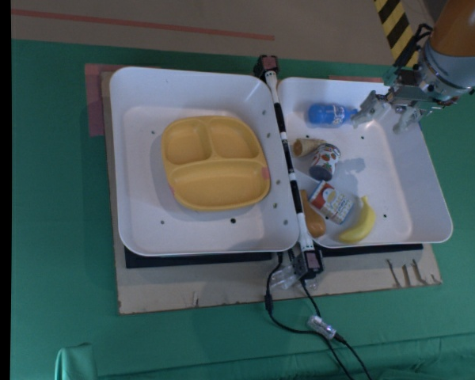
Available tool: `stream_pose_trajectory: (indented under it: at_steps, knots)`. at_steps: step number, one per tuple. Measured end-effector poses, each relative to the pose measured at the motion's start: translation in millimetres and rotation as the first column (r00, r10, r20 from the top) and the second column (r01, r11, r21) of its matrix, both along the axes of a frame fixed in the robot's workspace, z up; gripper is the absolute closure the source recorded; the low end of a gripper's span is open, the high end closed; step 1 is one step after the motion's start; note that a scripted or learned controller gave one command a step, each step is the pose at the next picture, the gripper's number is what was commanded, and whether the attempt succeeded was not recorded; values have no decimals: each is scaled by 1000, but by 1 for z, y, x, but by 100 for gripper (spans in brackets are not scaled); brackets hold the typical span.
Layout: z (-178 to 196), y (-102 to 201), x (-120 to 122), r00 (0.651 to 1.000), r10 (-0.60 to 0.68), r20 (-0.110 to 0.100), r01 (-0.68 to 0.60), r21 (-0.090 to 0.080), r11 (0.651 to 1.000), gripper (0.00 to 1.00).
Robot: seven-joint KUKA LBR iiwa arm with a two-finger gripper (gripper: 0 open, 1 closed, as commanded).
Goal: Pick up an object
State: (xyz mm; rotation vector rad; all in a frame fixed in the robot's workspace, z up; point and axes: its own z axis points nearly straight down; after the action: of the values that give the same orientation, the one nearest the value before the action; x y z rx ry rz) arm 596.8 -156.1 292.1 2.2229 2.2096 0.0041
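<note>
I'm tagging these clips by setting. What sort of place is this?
Probably a robotics lab or test cell: a robot arm over two white bins of toy items on a green mat, with yellow-black hazard tape on the floor.

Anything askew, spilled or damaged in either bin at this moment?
Nothing spilled or visibly damaged. The yellow divided plate sits slightly rotated in the left bin. In the right bin, the blue bottle lies on its side, and the banana touches the small carton.

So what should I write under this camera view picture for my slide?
Robot gripper hovers over the right bin of small objects; a yellow divided plate sits in the left bin.
</note>
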Motion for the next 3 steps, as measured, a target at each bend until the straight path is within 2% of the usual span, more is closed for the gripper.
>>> stream_pose_trajectory:
  at_steps: [1,2,3]
  knots:
    - [-89,23,-62,1000,-2,-2,2,0,1000,0]
    - [-104,-4,-116,1000,-1,20,1,-7,1000,0]
    - [-90,-7,-114,999,-9,32,9,-13,1000,100]
